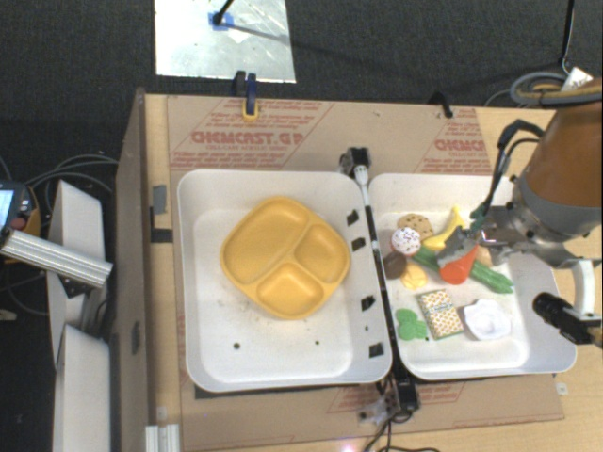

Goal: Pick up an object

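The right bin (542, 347) holds several toy foods. There is a tan cookie (413, 224), a white and pink ball (406, 241), a brown piece (394, 265) and a yellow banana-like piece (443, 236). An orange carrot-like piece (458, 269), a green pod (494, 278), a green leaf (410, 325), a patterned box (440, 314) and a white cup (487, 320) lie there too. My gripper (462, 244) hangs low over the middle of this bin. It is right above the orange piece and beside the yellow one, and I see nothing lifted in it.
The left bin (212, 347) bears a yellow divided plate (285, 256). A black-clipped rim (372, 252) separates the two bins. The arm's orange band (575, 153) rises over the right bin's far right side. Cardboard (283, 135) lies under both bins.
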You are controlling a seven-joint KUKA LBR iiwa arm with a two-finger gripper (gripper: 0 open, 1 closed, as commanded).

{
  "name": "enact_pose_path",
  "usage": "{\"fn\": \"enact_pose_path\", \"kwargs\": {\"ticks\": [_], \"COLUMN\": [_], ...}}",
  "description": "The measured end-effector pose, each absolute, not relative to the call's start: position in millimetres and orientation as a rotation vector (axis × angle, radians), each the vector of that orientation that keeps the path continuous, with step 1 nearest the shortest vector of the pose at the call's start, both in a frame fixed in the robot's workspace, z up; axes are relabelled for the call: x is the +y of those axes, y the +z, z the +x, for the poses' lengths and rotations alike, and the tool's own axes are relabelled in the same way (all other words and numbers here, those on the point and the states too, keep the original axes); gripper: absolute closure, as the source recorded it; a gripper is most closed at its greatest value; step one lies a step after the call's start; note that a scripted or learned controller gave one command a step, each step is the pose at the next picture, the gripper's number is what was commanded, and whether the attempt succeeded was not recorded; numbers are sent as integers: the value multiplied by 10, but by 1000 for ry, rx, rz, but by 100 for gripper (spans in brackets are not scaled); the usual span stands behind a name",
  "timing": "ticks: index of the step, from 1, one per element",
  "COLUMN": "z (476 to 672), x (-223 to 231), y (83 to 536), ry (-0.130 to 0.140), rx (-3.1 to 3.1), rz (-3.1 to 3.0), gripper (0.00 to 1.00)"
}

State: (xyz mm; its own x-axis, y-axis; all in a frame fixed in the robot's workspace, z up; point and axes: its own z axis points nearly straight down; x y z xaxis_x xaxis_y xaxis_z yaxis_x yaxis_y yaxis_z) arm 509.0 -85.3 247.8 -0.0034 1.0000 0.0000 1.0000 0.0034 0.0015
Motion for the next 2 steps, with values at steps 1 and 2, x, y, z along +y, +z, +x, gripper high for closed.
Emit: {"fn": "enact_pose_path", "kwargs": {"ticks": [1,2], "z": [4852,5369], "x": [-1228,-1005], "y": [1747,810], "ry": [-4,5], "rx": [2220,2225], "rz": [2226,2212], "gripper": [0,0]}}
